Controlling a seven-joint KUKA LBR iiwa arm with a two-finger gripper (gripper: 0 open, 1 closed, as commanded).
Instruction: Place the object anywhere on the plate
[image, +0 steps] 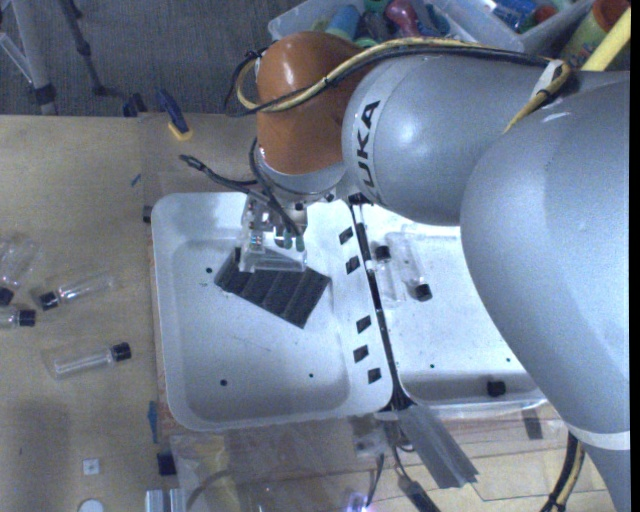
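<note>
Camera view: two shallow white bins of smooth moulded plastic sit side by side on a pale wooden bench. The grey arm, glossy with its orange band, crosses the right bin and sets the gripper low over the upper part of the left bin.

One dark ribbed plate, flat, rectangular and turned at a slant, lies on the left bin's floor. Its upper edge is directly under the gripper. A small clear piece, pale and glassy, shows just below the gripper at that edge, touching or almost touching the plate. Whether the gripper grasps it, and whether the gripper is spread or closed, cannot be told from this angle.

The right bin holds one clear vial with a black cap and one small black bit near its lower rim. At least three more black-capped bench vials lie on the wood to the left, well apart from the bins.
</note>
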